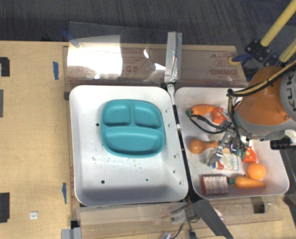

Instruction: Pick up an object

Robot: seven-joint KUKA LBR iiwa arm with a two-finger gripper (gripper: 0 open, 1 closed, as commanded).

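Toys crowd the right bin [282, 183]: a carrot [203, 109] near the top, a small pear-shaped fruit [199, 145] at mid-left, a red-labelled can [215, 184] on its side along the lower edge, an orange ball [257, 171] and a second carrot [249, 182] at lower right, and a small white carton [230, 162] in the middle. The gripper [222, 152] hangs low over that carton, just beside the pear-shaped fruit — wires and metal blur together there, so its state cannot be told, and nothing is plainly held. The left bin [83, 143] carries a teal divided plate [133, 127]. By my reading this is the descent-and-grasp step; next comes a firm pinch on one item, then a straight lift.
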